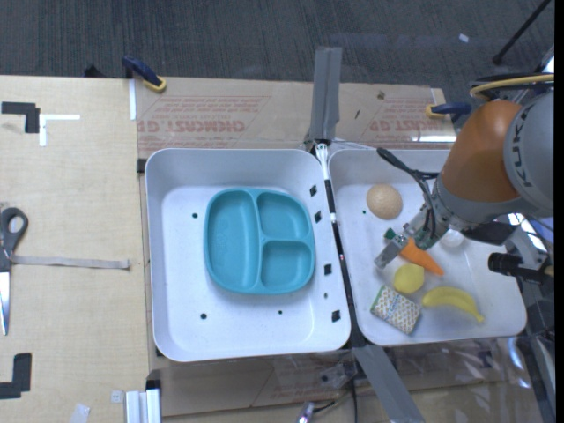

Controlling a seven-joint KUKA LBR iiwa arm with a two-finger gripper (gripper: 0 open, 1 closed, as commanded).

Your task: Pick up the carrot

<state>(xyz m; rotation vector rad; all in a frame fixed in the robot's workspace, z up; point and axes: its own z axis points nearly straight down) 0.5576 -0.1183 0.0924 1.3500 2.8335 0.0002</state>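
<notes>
The orange carrot (pixel 421 256) lies in the right bin (pixel 507 324), between the beige egg-like ball (pixel 384 201) and the yellow banana (pixel 453 303). My gripper (pixel 389 246) is low over the bin at the carrot's left, thick end. Its fingers (pixel 386 256) look spread apart, so it stands open. The carrot's end sits right at the gripper's palm side, and I cannot see it clamped between the fingers. The grey and orange arm covers the bin's upper right part.
A yellow lemon (pixel 408 278) and a patterned sponge (pixel 395 310) lie just below the carrot. The left bin (pixel 167 263) holds a teal divided plate (pixel 260 240). Scissors (pixel 9 236) lie on the bench at far left.
</notes>
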